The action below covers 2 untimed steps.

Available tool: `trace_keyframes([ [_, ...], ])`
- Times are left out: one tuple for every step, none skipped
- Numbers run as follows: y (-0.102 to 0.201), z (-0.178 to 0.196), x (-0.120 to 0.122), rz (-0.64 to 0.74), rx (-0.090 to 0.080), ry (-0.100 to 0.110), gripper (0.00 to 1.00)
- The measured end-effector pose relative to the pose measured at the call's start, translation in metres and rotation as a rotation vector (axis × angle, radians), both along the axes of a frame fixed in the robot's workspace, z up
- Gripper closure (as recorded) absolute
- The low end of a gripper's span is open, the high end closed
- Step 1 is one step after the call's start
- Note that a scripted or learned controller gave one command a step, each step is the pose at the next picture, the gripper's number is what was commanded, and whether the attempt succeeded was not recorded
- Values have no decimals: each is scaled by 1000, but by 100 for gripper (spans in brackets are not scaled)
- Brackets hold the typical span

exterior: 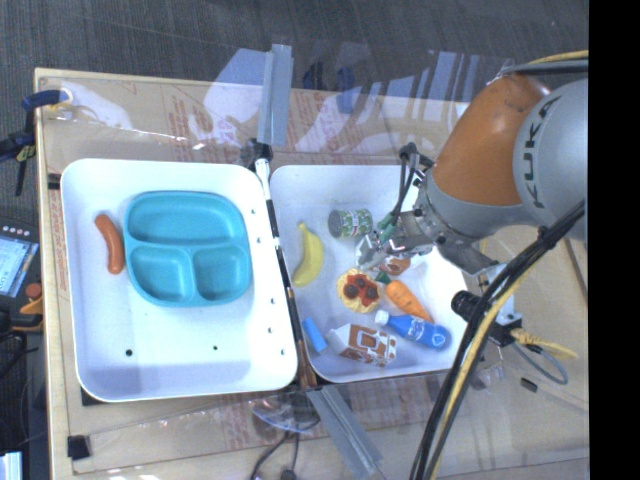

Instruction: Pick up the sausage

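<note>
Arm's orange wrist band [490,138] is sitting closest to the lens and blocking part of the right bin [300,183]. End effector [392,248] is hanging low over that bin's clutter; can't tell its grasp state from this angle.

Right under and around it: a small can [350,223] just beside it toward the divider, a pizza slice toy [358,290] and carrot [408,298] just below it, blue bottle [420,332] and a printed carton [368,343] a bit further toward the bin's near edge. Banana [310,253] is lying further out, by the divider.

Sausage [110,243] is well apart from the end effector, in the left bin [80,183], lying beside the far side of the blue compartment tray [190,246].

Risks, as I'm judging them:
- It's working in the wrong bin; any grab here is likely catching the carrot or pizza instead.
- Crossing over, it could clip the divider rail [272,228].
- Sausage is sitting tight between tray and bin wall, so a finger could land on the tray rim and push the sausage away.
</note>
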<state>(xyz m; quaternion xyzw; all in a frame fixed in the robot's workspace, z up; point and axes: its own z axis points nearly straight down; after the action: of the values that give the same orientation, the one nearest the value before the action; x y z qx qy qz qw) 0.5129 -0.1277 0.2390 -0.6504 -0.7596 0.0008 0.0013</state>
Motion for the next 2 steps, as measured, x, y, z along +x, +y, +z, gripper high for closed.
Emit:
trace_keyframes([
  [91, 203, -17, -178, -1, -1, 100],
  [93, 212, -17, -168, -2, 2, 100],
])
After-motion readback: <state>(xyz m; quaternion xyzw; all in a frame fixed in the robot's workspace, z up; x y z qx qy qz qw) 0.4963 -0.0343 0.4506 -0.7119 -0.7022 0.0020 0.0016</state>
